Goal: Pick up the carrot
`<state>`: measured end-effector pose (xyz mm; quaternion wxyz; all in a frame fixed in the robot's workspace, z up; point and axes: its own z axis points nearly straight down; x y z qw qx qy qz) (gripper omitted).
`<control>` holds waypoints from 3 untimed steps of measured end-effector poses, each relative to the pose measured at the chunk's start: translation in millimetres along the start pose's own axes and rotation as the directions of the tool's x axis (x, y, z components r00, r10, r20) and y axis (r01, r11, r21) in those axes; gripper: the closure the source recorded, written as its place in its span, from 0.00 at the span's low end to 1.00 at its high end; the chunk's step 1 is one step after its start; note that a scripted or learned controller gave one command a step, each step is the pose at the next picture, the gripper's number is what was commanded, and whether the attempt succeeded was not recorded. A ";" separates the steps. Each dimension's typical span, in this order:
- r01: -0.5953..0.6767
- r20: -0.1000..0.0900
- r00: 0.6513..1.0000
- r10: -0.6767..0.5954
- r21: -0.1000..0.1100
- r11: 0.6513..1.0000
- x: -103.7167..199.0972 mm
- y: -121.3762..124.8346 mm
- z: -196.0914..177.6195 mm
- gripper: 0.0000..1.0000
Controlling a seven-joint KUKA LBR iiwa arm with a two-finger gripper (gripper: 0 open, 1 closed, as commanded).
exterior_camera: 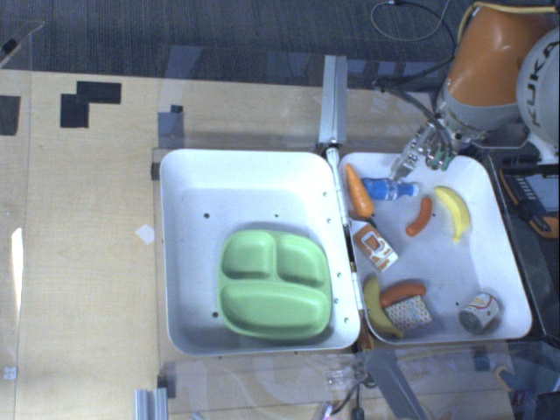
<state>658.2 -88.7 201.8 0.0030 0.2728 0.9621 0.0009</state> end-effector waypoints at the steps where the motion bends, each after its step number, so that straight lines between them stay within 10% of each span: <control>1: 0.328 0.001 0.945 -0.328 -0.001 0.945 -7.2 -24.4 -8.2 1.00; 3: 0.325 0.014 0.946 -0.325 -0.006 0.946 -11.3 -19.3 -28.5 1.00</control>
